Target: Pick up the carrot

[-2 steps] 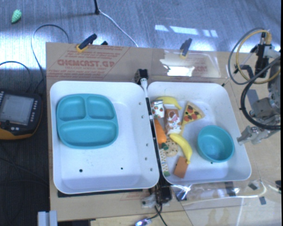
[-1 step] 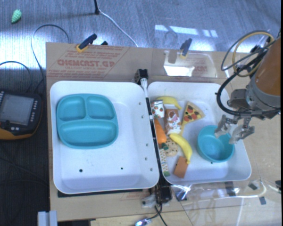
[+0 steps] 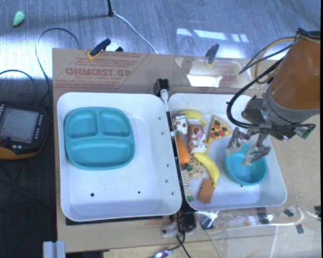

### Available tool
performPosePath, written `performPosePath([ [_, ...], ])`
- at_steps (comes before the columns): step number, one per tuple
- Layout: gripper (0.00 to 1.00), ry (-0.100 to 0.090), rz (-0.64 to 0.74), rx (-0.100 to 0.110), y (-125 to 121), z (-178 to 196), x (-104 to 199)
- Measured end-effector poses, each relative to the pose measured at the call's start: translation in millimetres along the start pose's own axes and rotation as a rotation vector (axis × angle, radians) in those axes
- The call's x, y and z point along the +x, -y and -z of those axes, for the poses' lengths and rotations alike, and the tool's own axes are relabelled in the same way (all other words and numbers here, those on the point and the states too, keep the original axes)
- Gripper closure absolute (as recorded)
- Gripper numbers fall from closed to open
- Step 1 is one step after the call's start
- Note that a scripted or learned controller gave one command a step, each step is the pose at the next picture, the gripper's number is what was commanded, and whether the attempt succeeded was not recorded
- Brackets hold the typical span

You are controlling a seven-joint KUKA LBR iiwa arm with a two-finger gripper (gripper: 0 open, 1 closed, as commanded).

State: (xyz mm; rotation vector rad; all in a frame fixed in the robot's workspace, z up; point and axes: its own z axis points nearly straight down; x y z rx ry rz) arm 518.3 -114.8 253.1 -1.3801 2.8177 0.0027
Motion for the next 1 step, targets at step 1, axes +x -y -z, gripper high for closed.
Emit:
performPosePath([
  [1, 1.00, -0.003, 0.150, 0.000, 50.4, -2.6, 65.0],
])
